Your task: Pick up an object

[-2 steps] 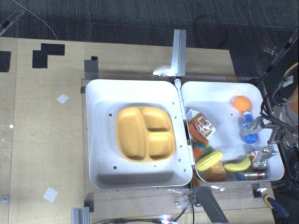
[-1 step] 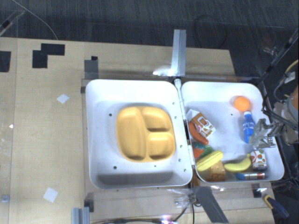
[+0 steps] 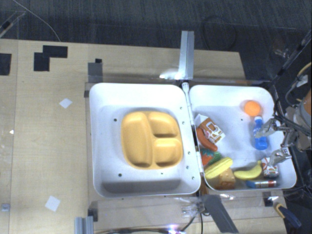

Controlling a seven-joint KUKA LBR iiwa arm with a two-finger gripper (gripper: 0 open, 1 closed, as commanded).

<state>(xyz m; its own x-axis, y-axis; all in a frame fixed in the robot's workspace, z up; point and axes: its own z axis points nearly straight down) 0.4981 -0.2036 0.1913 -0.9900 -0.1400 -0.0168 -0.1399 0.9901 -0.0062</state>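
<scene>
The right bin (image 3: 229, 99) holds the loose objects. An orange ball (image 3: 252, 107) lies at its back, with a blue bottle (image 3: 259, 133) just in front of it. A brown and white snack packet (image 3: 210, 132) lies near the left wall. A banana (image 3: 247, 172), a yellow wedge (image 3: 218, 165) and a brown lump (image 3: 224, 179) crowd the front. My gripper (image 3: 272, 142) is open low over the bin's right side, one finger beside the bottle and the other by a small can (image 3: 269, 169). Bare bin floor shows between the fingers.
The left bin (image 3: 105, 130) holds a yellow divided tray (image 3: 150, 139). A metal post (image 3: 187, 52) stands behind the divider between the bins. A marker (image 3: 263, 183) lies along the right bin's front wall. Cables hang by the arm at the right edge.
</scene>
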